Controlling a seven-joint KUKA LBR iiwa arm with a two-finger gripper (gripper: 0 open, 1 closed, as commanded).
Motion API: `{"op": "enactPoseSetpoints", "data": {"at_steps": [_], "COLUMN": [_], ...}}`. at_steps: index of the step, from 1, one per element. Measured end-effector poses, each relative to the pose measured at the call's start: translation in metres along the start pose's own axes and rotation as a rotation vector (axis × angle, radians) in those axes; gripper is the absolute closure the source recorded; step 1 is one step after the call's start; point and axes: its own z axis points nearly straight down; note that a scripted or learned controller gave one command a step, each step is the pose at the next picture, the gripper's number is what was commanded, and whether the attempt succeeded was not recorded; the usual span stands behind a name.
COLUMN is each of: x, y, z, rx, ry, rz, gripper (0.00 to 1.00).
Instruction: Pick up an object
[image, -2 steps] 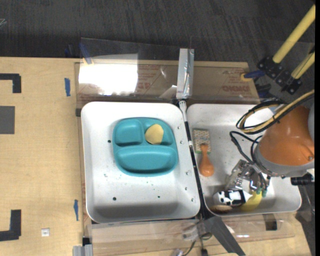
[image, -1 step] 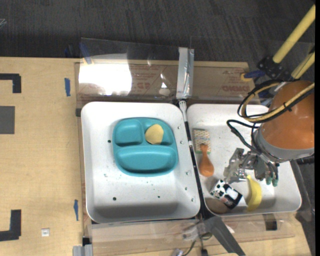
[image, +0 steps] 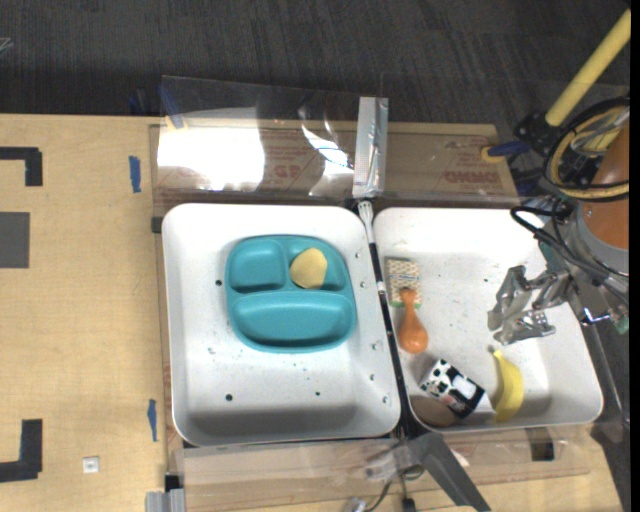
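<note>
My gripper (image: 516, 324) hangs over the right side of the right bin (image: 470, 235), open, with nothing between its fingers. A yellow banana (image: 508, 386) lies just below it, near the bin's front right corner. A black-and-white cow toy (image: 449, 384) sits at the front, partly over a brown object (image: 432, 410). An orange carrot-like piece (image: 411, 324) lies along the left wall, with a beige woven piece (image: 402, 272) behind it. In the left bin (image: 200, 330), a teal divided plate (image: 285, 315) bears a yellow round fruit (image: 309, 267).
A clear plastic sheet (image: 270, 150) and a metal divider post (image: 369, 145) stand behind the bins. The arm's body and cables (image: 600, 190) crowd the right edge. Wooden bench surface (image: 70, 300) extends to the left.
</note>
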Motion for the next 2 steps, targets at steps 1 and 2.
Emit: {"op": "enactPoseSetpoints", "data": {"at_steps": [1,2], "x": [-0.029,-0.057], "y": [-0.039,-0.092], "z": [-0.032,-0.103], "rx": [0.0,0.003], "ry": [0.0,-0.002], "rz": [-0.298,-0.342], "gripper": [1.0,1.0]}}
